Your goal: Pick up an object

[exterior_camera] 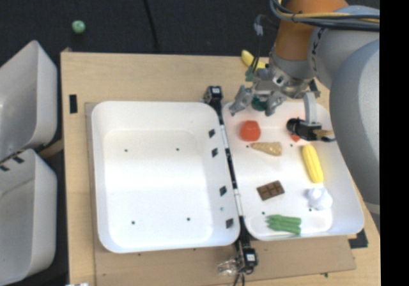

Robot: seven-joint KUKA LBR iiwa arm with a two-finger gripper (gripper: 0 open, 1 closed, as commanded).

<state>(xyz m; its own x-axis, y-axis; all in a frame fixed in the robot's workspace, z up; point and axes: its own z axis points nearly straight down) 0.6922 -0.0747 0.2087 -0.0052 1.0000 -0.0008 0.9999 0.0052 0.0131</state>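
The gripper [257,103] hangs over the far end of the right bin [291,173], its two grey fingers spread apart and gripping nothing that can be seen. A small green patch shows between them; whether it is an object in the bin or part of the tool is too blurred to tell.

The nearest object is the red ball [250,129], just beside the gripper on the side towards the bin's near end and slightly towards the left bin [153,176]. It is round, so no grasp axis matters. I judge the move needs a short shift that way before descending.

Next out is a tan wedge [267,148], lying crosswise. The corn [312,163] lies lengthwise near the arm's side. A brown block [270,190], a white lump [317,198] and green beans [283,223] sit well apart at the near end.

The wrist hides the bin's far corner. A yellow thing [248,58] behind it is partly covered.
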